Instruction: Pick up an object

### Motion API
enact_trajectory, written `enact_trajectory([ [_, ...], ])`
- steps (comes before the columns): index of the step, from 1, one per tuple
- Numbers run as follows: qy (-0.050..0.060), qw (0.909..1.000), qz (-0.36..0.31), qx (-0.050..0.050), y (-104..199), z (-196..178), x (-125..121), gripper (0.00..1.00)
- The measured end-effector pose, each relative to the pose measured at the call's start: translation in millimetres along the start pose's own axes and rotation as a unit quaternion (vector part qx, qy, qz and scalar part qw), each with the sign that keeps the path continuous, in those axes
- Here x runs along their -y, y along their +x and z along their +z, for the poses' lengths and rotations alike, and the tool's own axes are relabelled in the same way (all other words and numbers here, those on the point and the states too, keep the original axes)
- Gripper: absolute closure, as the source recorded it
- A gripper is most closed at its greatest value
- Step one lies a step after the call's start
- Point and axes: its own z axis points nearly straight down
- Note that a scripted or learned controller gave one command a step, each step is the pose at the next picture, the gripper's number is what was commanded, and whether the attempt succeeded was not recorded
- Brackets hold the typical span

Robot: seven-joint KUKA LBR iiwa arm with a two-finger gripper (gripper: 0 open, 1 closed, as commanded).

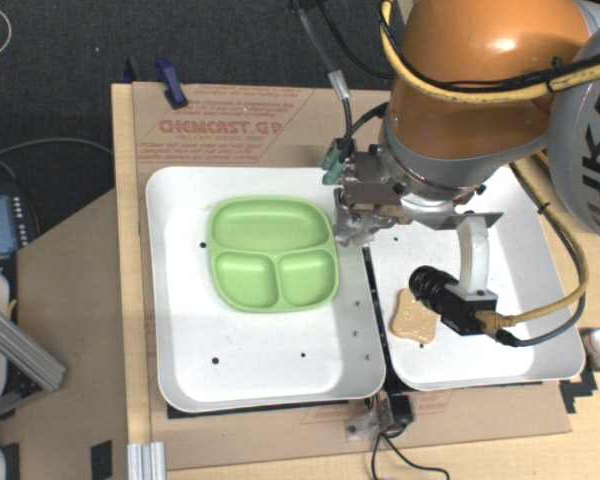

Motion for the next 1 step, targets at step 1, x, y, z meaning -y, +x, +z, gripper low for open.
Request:
enact_trajectory([
  [1, -0.006, 1.0, -0.004, -0.002, 14.9, -53.3, -0.3, 1.0],
])
